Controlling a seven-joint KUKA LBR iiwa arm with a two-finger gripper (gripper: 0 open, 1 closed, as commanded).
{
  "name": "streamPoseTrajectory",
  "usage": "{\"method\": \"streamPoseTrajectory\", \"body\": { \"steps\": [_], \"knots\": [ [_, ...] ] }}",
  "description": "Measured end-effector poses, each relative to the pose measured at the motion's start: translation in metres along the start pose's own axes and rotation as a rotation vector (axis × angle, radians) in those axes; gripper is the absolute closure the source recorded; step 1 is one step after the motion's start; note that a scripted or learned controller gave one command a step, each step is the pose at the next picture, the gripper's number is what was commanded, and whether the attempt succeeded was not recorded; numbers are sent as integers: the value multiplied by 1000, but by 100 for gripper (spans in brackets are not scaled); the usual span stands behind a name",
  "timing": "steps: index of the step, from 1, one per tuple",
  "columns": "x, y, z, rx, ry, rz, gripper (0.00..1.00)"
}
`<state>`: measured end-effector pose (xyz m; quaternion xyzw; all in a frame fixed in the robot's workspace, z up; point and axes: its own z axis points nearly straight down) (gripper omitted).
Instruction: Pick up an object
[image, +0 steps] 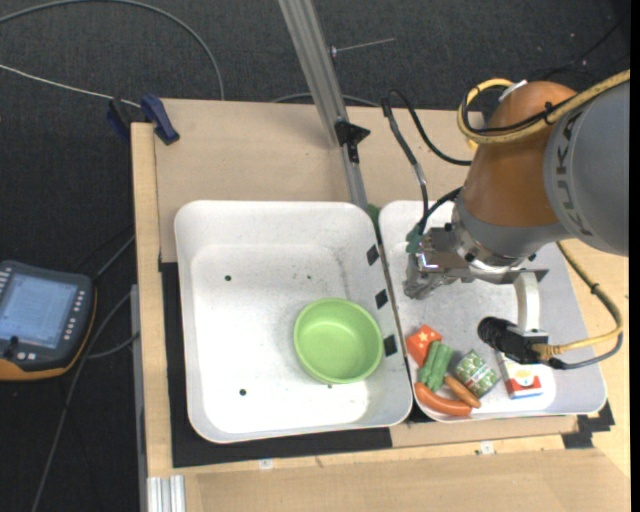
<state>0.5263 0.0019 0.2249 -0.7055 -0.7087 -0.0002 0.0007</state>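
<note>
Hovering over the right bin (572, 300), the gripper (425, 280) sits near that bin's left wall, and I cannot tell how it is set. This looks like the approach before a grasp. The small objects (450, 375), a red, green and orange clutter, lie apart from it toward the bin's front edge. Next it should shift frontward and descend. A green bowl (338, 340) rests in the left bin (250, 230).

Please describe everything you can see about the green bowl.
The green bowl is round, light green and looks like smooth plastic. It stands upright with its opening up and nothing inside. It sits on the floor of the left white bin, towards that bin's right side and near edge, close to the divide between the two bins. Only the bin floor touches it.
</note>
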Motion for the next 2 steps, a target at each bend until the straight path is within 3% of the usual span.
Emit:
{"method": "streamPoseTrajectory", "body": {
  "steps": [1, 2],
  "knots": [
    [52, -11, -7, -1, 0, -1, 100],
    [96, -3, -11, -1, 0, 0, 100]
  ]
}}
